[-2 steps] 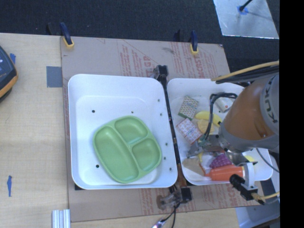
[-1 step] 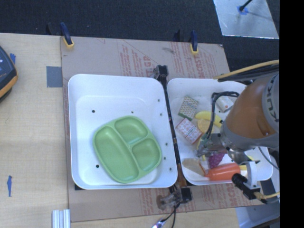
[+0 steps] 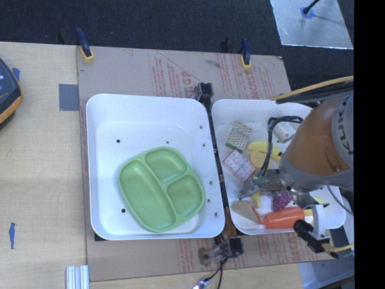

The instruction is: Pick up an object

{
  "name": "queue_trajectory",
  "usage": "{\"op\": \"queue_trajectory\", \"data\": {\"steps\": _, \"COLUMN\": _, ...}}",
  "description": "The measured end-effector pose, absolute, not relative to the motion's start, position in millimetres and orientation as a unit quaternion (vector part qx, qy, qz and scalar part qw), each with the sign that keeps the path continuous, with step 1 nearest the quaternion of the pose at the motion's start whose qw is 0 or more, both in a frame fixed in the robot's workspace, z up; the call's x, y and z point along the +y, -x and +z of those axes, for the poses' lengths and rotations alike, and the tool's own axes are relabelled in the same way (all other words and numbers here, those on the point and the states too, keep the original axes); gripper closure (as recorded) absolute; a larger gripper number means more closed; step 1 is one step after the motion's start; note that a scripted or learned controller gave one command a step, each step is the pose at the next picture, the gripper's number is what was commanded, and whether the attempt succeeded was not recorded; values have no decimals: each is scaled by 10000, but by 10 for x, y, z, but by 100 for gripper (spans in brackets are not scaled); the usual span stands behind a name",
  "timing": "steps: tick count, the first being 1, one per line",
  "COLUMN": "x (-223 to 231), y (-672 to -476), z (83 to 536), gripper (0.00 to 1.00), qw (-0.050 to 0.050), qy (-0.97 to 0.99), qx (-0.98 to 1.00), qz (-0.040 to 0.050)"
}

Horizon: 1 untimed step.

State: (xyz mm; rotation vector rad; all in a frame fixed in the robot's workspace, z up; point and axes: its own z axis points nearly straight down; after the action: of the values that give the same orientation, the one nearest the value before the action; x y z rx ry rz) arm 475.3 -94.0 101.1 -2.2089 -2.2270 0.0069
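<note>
The end effector (image 3: 255,188) is low inside the right bin (image 3: 224,125), down among the clutter there, with the orange-banded arm (image 3: 316,143) rising over it toward the right. Dark finger-like parts show against the pile, but I cannot tell how wide it stands, nor whether anything sits in it.

Right around it lie the candidates. Just below and to its right is an orange bottle-like object (image 3: 281,218) lying on its side, and between that and the end effector a small purple piece (image 3: 280,202). Just below it rests a beige, flattish item (image 3: 243,209). Touching or nearly touching it on the left is a pink patterned packet (image 3: 239,165). Just above it is a yellow object (image 3: 260,149), partly covered by the arm, and a little farther up-left a checkered green packet (image 3: 239,135).

By my judgement the orange piece is the best target: it looks stiff and light, likely smooth plastic, so it may roll or slip; pinching across its narrow width near the middle should hold. The packets look thin, limp and flat against the floor, hard to get under.

Well to the left, past the shared rim, the left bin (image 3: 96,161) holds a green divided plate (image 3: 160,189); it is broad and rigid, takeable only by its edge
</note>
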Motion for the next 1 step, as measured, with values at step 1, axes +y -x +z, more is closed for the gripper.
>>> {"op": "queue_trajectory", "data": {"steps": 1, "x": -947, "y": -4750, "z": 1110, "gripper": 100, "qw": 31, "qy": 7030, "qx": -7111, "qz": 32}}
